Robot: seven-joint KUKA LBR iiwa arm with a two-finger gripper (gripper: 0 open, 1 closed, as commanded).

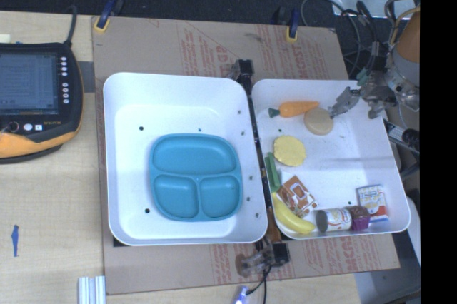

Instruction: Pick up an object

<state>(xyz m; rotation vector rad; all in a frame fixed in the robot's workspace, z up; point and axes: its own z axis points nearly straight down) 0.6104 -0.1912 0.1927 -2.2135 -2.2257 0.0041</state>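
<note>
The right bin [371, 153] holds an orange carrot [298, 108], a beige round disc [318, 122] and a yellow round disc [289, 150]. Nearer its front lie a green stick [273, 173], a banana [291, 218], a brown snack packet [296, 195], a small bottle [343, 219] and a white packet [371, 199]. My gripper [358, 105] hangs over the back right of this bin, just right of the beige disc. It is open, with nothing between its fingers. One fingertip [338, 105] is close to the disc's right edge.
The left bin [128, 124] holds a blue divided plate [195, 176]. A tablet controller [36, 99] lies at the far left of the bench. Cables [335, 13] run behind the right bin. Clamps [243, 71] sit between the bins.
</note>
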